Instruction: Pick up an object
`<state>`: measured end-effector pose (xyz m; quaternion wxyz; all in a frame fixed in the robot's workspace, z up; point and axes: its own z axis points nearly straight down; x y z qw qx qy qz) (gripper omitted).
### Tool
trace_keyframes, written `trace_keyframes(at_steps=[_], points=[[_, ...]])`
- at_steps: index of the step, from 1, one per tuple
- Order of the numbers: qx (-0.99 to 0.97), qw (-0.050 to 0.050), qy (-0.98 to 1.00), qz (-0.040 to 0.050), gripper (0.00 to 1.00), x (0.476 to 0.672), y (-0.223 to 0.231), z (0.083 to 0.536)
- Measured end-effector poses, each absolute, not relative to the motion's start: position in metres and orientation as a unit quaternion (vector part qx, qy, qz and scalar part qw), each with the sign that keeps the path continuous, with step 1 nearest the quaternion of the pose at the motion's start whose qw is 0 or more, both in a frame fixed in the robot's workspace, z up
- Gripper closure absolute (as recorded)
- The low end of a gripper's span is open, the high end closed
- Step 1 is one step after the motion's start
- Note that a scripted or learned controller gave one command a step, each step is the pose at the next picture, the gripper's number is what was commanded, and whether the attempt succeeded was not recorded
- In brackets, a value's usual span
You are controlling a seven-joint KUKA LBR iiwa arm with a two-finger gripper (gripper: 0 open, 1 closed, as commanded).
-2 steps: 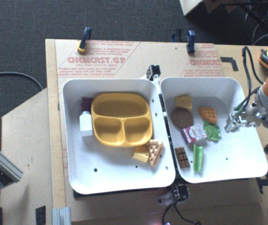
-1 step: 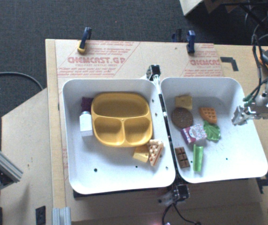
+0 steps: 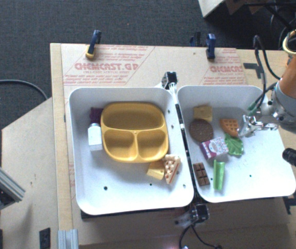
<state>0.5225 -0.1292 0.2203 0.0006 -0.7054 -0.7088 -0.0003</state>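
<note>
Several toys sit at 9 o'clock of the gripper (image 3: 247, 126), approach step; pincer state unclear, next descend onto the waffle (image 3: 229, 125).

two shallow white bins (image 3: 80, 139): smooth plastic, faint sheen | yellow three-compartment tray (image 3: 134, 132): matt plastic | pale board bench (image 3: 137, 61): flat, red-printed film | silvery gripper (image 3: 249, 124): bare shiny metal

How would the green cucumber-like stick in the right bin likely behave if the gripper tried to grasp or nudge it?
The green stick looks like a rounded, smooth plastic toy, so it may roll when nudged and could slip from a pinch. It seems small, probably light and stiff. It lies close beside the chocolate bar, which a push might disturb.
</note>
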Motion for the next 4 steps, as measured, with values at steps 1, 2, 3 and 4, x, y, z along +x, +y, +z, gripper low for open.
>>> trace_keyframes(at_steps=[1,2,3,4], points=[[-0.705,0.002,-0.709,-0.0004,1.0,0.518,-0.082,0.222],[-0.705,0.002,-0.709,-0.0002,1.0,0.515,-0.027,0.221],[-0.705,0.0,-0.71,-0.0016,1.0,0.521,0.027,0.229],[-0.707,0.0,-0.708,0.0007,1.0,0.528,0.026,0.217]])
